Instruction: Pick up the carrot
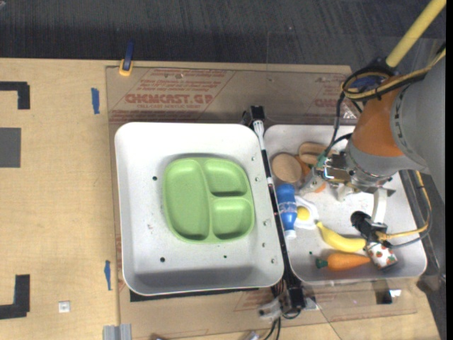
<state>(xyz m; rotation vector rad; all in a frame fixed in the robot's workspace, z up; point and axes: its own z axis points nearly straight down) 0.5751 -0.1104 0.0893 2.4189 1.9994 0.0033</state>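
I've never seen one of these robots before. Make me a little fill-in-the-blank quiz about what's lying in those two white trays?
1. The divided plate in the left bin is ____ in colour.
2. The carrot lies in the ____ bin.
3. The yellow fruit just above the carrot is a ____.
4. The bottle near the wall between the bins is ____ in colour.

Missing words: green; right; banana; blue

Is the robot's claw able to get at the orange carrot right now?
Probably yes. The orange carrot lies uncovered at the near edge of the right white bin, but a yellow banana and a spotted white ball crowd it closely.
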